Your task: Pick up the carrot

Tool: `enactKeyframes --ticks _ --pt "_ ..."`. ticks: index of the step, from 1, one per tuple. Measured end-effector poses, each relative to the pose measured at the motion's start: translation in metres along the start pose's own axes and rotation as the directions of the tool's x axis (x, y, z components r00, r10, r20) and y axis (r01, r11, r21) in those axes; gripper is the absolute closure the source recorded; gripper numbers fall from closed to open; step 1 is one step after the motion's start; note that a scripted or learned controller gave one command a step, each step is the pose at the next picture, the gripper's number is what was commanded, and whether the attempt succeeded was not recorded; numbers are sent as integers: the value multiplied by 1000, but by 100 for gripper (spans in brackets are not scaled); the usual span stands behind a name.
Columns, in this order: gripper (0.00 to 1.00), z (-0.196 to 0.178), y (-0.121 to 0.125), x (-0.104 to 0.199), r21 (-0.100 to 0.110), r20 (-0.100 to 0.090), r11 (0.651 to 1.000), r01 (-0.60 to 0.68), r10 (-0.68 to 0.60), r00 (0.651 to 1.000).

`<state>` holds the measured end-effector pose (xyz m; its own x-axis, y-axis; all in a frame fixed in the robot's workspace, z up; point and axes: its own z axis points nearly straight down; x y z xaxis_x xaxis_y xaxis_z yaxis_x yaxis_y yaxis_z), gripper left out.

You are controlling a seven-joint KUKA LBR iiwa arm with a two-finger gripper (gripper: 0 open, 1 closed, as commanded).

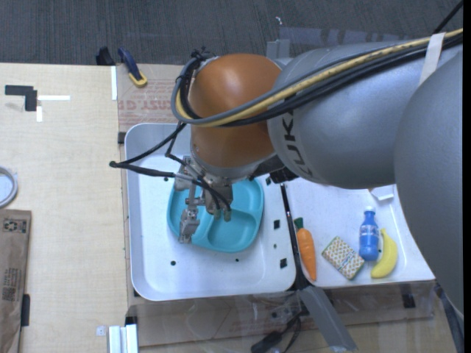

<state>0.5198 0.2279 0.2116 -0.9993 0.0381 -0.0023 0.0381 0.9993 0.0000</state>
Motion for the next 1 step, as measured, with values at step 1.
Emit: enactKeyframes --ticks 1 --pt "0 -59 -36 3 0 1 986 167 -167 986"
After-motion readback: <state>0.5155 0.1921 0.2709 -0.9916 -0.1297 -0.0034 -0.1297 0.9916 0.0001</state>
